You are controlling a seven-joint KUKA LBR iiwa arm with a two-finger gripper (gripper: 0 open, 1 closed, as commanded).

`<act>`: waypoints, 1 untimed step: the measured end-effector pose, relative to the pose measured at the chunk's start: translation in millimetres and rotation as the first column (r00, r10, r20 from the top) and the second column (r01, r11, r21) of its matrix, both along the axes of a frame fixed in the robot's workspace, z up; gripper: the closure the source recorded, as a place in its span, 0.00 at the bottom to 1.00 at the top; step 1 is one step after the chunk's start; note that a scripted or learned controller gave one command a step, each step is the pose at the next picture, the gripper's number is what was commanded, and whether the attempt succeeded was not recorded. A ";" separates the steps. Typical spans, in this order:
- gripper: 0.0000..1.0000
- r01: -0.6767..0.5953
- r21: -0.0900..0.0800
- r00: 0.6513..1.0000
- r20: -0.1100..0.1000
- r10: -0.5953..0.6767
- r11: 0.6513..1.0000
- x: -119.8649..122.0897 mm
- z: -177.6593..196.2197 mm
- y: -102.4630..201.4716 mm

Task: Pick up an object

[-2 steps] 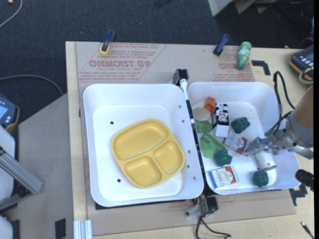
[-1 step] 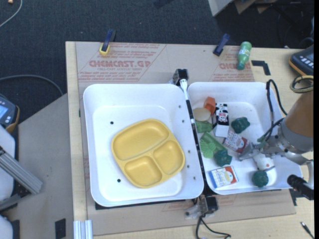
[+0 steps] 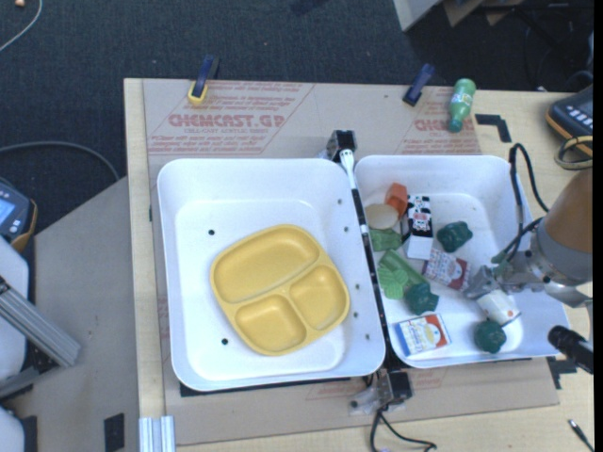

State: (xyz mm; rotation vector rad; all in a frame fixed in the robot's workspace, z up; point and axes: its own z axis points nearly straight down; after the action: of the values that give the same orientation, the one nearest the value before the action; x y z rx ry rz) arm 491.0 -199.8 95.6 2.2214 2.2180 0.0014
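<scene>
The right bin (image 3: 490, 172) holds several small items. Among them are an orange piece (image 3: 397, 197), a tan disc (image 3: 382, 217), a black-and-white block (image 3: 419, 217), dark green lumps (image 3: 454, 235) (image 3: 420, 298) (image 3: 490, 335), light green pieces (image 3: 396, 271), a red-and-white packet (image 3: 445, 269) and a white card (image 3: 421, 333). My gripper (image 3: 494, 285) comes in from the right, low over the bin's right part. It sits just above a small white object (image 3: 497, 305) and beside the packet. The arm hides the bin's right wall.
The left bin (image 3: 188, 196) holds a yellow divided plate (image 3: 280, 287). A green bottle (image 3: 461, 104) lies on the bench behind the right bin. Blue clamps (image 3: 203, 78) (image 3: 418, 84) grip the bench's far edge. Cables run along the right bin's far right side.
</scene>
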 end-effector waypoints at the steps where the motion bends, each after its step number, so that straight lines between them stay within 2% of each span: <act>1: 1.00 -0.003 -0.002 1.000 0.004 0.003 1.000 10.1 54.3 5.5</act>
State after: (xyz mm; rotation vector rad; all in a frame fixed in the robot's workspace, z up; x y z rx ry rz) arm 501.1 -194.2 149.8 2.2145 2.2188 0.0037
